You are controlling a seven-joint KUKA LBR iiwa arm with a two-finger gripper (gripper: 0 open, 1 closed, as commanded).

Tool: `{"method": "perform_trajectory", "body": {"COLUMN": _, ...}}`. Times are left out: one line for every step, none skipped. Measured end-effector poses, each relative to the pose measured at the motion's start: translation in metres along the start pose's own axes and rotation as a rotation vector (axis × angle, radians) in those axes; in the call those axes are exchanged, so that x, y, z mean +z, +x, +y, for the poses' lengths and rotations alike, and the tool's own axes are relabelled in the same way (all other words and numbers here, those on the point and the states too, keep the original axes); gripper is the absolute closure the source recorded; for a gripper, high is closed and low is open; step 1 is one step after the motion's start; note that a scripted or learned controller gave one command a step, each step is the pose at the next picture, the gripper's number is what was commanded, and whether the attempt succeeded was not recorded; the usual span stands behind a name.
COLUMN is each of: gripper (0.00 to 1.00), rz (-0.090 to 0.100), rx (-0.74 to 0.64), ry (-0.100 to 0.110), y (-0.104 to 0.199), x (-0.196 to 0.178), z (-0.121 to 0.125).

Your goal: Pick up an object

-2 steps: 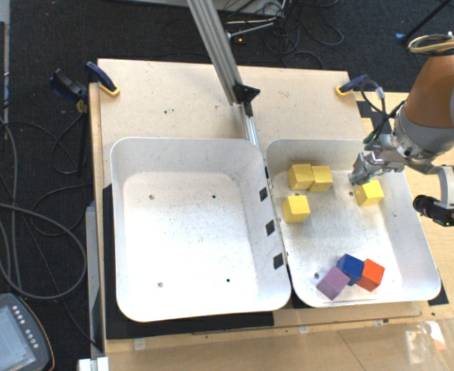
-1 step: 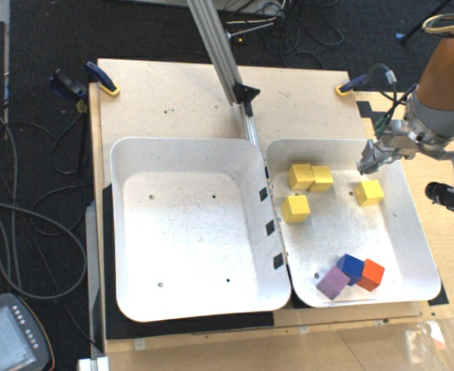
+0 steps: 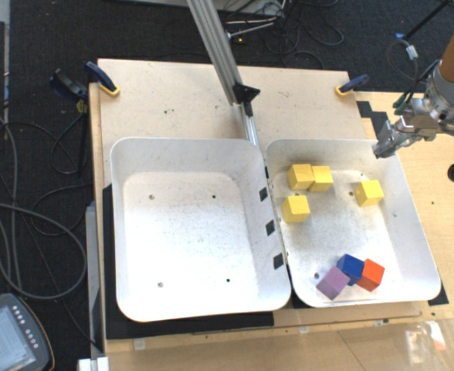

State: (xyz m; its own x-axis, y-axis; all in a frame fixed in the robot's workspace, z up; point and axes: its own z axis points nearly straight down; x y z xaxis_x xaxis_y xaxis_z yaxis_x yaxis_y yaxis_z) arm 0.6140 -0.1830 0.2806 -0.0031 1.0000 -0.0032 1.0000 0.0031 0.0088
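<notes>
Candidate objects, right bin. Seven small blocks lie in the right bin (image 3: pixel 412 230). A lone yellow cube (image 3: pixel 369 192) sits near the bin's right wall, apart from the others. Two more yellow cubes, touching, form a pair (image 3: pixel 310 177) toward the bin's far left; a fourth yellow cube (image 3: pixel 296 208) lies just in front of that pair. At the near edge a purple block (image 3: pixel 333 283), a blue block (image 3: pixel 352 267) and an orange-red block (image 3: pixel 371 274) are packed together, touching.

Gripper. The gripper (image 3: pixel 384 147) hangs at the far right rim of the right bin, above and beyond the lone yellow cube, nearer to it than to any other block. No block is between its tips; whether they are spread or closed cannot be told at this size. The grey wrist (image 3: pixel 443 110) enters from the right.

Step in hand. Judged from this arrangement, the approach: nothing is lifted, and the tool stands clear of every block.

Next move. The lone yellow cube looks the easiest target, since it has free space on all sides. The gripper would need to travel inward over the bin and toward the near side, centre over the cube, descend and close on two opposite faces. The clustered blocks leave little room for fingertips.

Surroundings. The left bin (image 3: pixel 134 207) adjoins the right one; a slanted metal bar (image 3: pixel 215 41) crosses the bench (image 3: pixel 173 99) behind them.
</notes>
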Motion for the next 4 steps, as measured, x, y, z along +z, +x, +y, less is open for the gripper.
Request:
{"method": "perform_trajectory", "body": {"gripper": 1.00, "rz": 0.005, "rx": -0.004, "ry": 0.009, "y": 0.052, "x": 0.016, "z": 0.003}}
{"method": "perform_trajectory", "body": {"gripper": 1.00, "rz": 0.004, "rx": -0.004, "ry": 0.009, "y": 0.095, "x": 0.022, "z": 0.011}}
{"method": "perform_trajectory", "body": {"gripper": 1.00, "rz": 0.004, "rx": -0.005, "ry": 0.007, "y": 0.142, "x": 0.019, "z": 0.017}}
{"method": "perform_trajectory", "body": {"gripper": 1.00, "rz": 0.004, "rx": -0.004, "ry": 0.010, "y": 0.189, "x": 0.033, "z": 0.023}}
